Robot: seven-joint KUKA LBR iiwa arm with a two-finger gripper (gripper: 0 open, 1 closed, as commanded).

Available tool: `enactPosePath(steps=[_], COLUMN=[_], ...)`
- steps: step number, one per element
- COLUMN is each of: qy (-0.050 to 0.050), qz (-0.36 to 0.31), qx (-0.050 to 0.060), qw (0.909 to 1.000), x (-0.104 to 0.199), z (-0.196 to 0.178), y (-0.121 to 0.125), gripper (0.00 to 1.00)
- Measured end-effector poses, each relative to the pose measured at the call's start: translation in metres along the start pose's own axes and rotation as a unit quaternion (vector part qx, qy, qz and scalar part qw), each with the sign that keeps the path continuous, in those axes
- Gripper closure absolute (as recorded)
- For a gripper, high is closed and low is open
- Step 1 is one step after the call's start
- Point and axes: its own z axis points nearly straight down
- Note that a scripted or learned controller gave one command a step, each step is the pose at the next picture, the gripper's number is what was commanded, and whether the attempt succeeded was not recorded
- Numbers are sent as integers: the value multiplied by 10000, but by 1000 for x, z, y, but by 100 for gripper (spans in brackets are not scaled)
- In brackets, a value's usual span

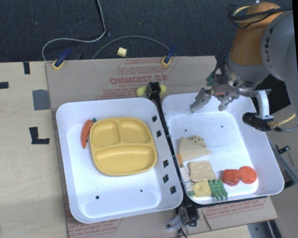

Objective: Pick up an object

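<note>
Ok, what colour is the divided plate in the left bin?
Yellow; the divided plate shows clearly in the camera view, beside an orange carrot.

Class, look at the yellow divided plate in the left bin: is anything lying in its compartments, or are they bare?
Bare. The yellow divided plate shows plain yellow in all three compartments. The carrot lies outside it, against its left rim.

Glossy yellow plastic tray, smooth white bins, matt cardboard.

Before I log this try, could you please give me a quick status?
Tool open, above right bin's far edge, holding nothing. Food items clustered at near side, untouched. Nothing in the way.
</note>
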Motion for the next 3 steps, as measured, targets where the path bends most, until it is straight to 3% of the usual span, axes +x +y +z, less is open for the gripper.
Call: enactPosePath(steps=[1, 2, 3], qy=[8, -11, -9], qz=[2, -1, 3], qx=[55, -24, -22], qw=[10000, 10000, 10000], x=[15, 14, 21], z=[108, 111, 111], y=[-29, -43, -44], gripper=[0, 0, 0])
